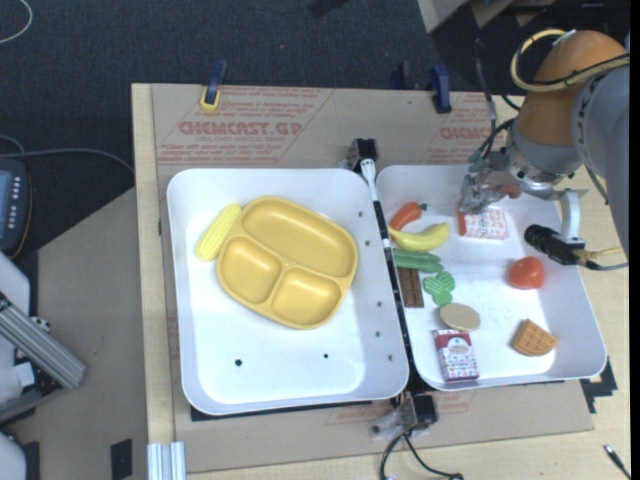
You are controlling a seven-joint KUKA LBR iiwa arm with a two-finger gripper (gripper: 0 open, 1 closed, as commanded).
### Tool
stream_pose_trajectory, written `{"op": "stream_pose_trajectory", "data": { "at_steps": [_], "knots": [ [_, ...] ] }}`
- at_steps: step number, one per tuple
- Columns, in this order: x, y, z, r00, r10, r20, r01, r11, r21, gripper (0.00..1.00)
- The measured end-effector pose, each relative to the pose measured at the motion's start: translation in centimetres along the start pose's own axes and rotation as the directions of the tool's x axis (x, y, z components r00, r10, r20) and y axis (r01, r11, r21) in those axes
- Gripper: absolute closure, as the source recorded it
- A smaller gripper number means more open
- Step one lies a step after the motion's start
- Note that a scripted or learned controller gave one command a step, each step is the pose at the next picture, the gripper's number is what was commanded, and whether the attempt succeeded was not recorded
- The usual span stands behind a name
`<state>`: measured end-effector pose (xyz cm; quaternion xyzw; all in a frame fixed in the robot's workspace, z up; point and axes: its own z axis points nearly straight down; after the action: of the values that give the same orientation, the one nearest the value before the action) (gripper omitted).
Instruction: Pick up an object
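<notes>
- The gripper point(482, 196) hangs at the back of the right bin point(572, 308), just above the far edge of a white and red packet point(488, 226); that packet looks like the object it is going for.
- From this slanted view I cannot tell whether the gripper is released or clenched, and nothing can be seen held in it.
- The packet lies flat on the bin floor, so a good grasp probably means coming straight down, centred over it, and closing across its narrower side.
- A toy banana point(422, 236) and a red-orange toy vegetable point(406, 215) lie near the packet on the side toward the left bin point(300, 363), and a toy tomato point(526, 272) sits nearer the front. All are apart from the packet, so a vertical descent should miss them.
- A flat packet can slide or slip out, so I would lift slowly.
- The yellow divided plate point(288, 260) and toy corn cob point(217, 231) in the left bin are well away.
</notes>
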<state>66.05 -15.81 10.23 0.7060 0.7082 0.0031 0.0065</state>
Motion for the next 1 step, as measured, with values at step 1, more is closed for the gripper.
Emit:
{"op": "stream_pose_trajectory", "data": {
  "at_steps": [1],
  "knots": [
    [-0.45,-0.18,-4.53,1.0,0.004,-0.003,-0.004,1.0,0.007,1.0]
  ]
}}
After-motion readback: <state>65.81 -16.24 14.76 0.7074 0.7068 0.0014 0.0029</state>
